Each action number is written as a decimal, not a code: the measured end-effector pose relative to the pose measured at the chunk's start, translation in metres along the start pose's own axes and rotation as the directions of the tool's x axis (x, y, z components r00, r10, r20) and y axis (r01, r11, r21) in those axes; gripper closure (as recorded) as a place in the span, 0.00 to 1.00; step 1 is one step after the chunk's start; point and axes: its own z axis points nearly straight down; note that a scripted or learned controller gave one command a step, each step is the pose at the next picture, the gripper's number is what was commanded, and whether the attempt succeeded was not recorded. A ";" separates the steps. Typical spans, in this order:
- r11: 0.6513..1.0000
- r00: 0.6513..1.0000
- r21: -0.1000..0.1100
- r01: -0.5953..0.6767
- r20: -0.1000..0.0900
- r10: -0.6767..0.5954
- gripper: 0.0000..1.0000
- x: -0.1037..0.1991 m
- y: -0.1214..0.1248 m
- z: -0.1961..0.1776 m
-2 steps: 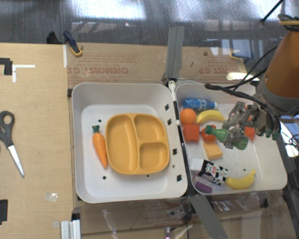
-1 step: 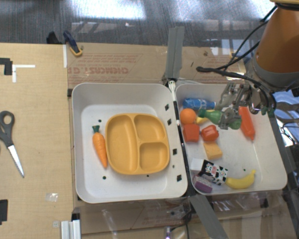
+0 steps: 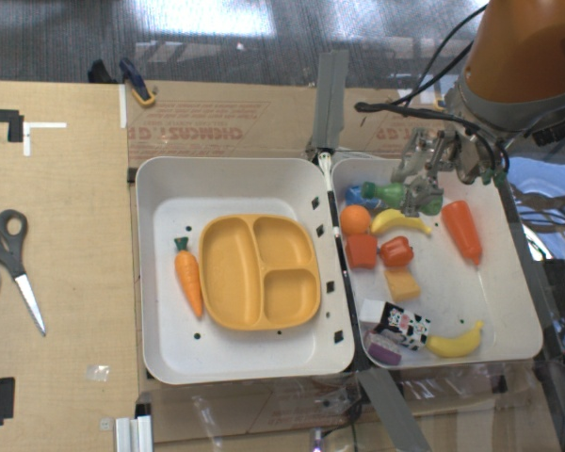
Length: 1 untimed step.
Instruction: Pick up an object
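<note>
Cardboard [image 3: 226, 121] behind bins bears mirrored print, maybe "CHEMICAL GUYS"; hand [image 3: 424, 182] grip state can't tell.

Wooden bench [image 3: 56, 252], sunlit grey floor [image 3: 226, 17]

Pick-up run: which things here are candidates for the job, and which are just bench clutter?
Job: gripper; right bin toys: green toy, orange, bananas, red pepper; left bin carrot.
Lying about: scissors, blue clip, yellow tray.

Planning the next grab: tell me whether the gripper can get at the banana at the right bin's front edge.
Probably yes. That banana lies by itself on bare bin floor, with only the cow-print block close on one side, and the gripper hangs over the same bin.
</note>
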 end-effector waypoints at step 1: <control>0.988 0.988 0.000 -0.153 0.000 0.153 1.00 -0.020 0.025 0.005</control>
